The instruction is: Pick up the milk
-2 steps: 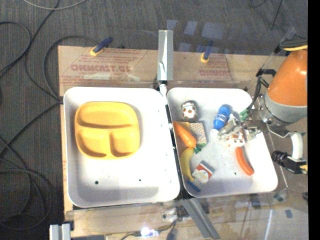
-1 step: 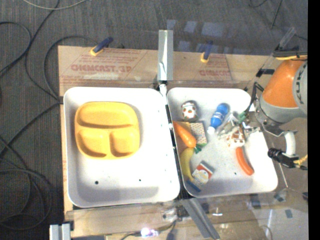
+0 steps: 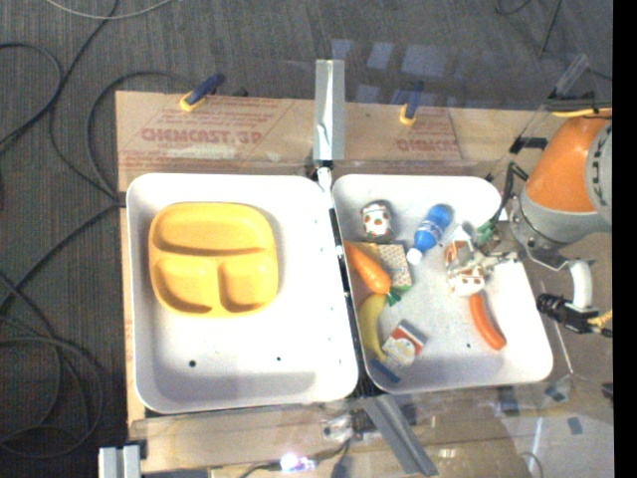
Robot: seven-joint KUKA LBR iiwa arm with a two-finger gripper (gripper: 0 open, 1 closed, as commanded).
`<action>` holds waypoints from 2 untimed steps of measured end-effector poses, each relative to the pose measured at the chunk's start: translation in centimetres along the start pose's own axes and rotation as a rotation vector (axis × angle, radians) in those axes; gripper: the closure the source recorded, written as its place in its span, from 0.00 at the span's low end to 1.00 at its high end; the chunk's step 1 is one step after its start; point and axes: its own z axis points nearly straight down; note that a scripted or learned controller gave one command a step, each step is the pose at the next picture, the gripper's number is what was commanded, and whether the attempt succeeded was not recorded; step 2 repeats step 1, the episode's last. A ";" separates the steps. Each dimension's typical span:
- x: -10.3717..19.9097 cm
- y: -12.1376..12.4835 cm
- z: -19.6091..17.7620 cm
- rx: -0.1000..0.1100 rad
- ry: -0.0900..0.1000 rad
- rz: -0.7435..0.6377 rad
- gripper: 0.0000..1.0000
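The milk (image 3: 403, 345) is a small white carton with red print. It lies tilted near the front of the right bin (image 3: 518, 366), just right of a banana (image 3: 370, 324). My gripper (image 3: 468, 264) hangs low over the right-middle of the same bin, up and to the right of the carton and well apart from it. A small white and red thing (image 3: 466, 282) lies right under the gripper, and whether the two touch is unclear. The grey arm with its orange band (image 3: 565, 182) comes in from the right.
The right bin also holds a carrot (image 3: 367, 268), a blue bottle (image 3: 431, 229), a small round item (image 3: 375, 220) and a red sausage (image 3: 487, 323). A yellow divided tray (image 3: 214, 257) lies in the left bin (image 3: 239, 366).
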 end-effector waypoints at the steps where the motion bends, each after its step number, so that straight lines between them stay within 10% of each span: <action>1: 4.3 2.5 -10.0 -0.006 -0.010 0.148 1.00; 2: 4.3 2.5 -10.0 -0.006 -0.010 0.148 1.00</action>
